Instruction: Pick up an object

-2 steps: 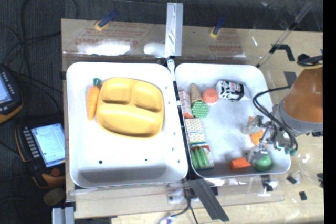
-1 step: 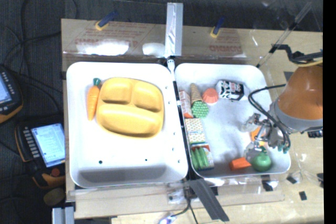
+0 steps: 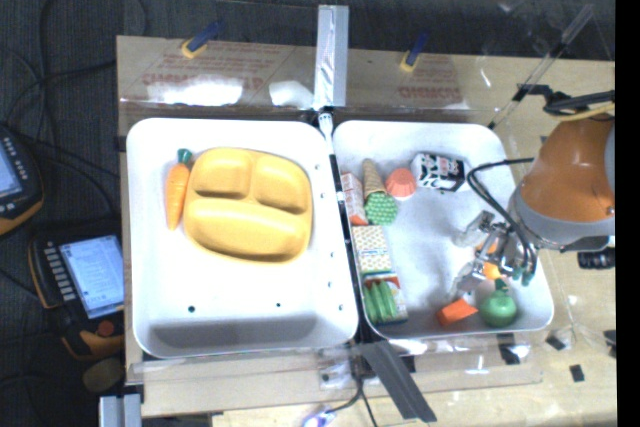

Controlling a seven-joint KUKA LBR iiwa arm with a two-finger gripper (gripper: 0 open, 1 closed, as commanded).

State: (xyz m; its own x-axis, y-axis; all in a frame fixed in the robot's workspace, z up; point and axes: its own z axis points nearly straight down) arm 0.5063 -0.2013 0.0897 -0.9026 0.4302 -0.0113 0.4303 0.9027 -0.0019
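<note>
Bins sit side by side, yours to scan: yellow tray (image 3: 248,203) left, then gripper (image 3: 487,267), finger state untellable, low over orange piece (image 3: 458,312) and green ball (image 3: 498,308), so crowding may spoil your grasp.

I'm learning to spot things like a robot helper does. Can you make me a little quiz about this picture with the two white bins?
1. True or false: the toy carrot lies in the left bin, beside the yellow tray.
2. What is nearest the hand? A) the carrot B) the green round toy C) the black-and-white toy
3. Fill in: the band on the arm is ____.

Key: 1 true; 2 B; 3 orange
</note>
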